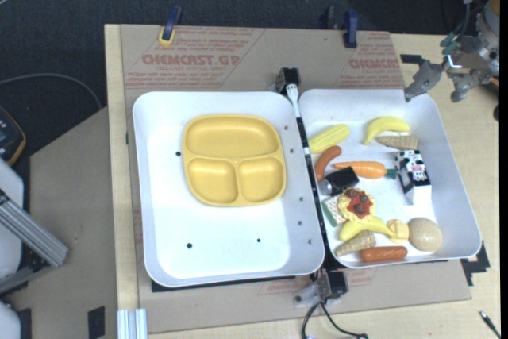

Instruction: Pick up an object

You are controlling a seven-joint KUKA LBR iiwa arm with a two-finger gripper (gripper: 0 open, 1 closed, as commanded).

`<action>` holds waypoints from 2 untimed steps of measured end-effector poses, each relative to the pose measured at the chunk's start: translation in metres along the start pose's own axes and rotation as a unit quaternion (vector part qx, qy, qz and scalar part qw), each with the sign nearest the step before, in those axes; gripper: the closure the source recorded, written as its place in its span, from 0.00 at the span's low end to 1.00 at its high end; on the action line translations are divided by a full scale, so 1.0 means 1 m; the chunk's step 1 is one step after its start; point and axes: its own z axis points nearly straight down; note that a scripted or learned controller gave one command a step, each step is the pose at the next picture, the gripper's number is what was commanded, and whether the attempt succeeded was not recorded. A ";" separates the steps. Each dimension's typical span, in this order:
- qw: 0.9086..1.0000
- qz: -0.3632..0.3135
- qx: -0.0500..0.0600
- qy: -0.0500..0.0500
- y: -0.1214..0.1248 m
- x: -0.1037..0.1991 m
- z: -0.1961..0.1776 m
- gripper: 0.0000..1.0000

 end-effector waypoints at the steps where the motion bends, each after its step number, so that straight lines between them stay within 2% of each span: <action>1: 1.000 -0.002 -0.007 -0.001 0.002 0.001 -0.008 0.00; 2: 1.000 -0.001 -0.005 -0.001 -0.004 -0.006 0.041 0.00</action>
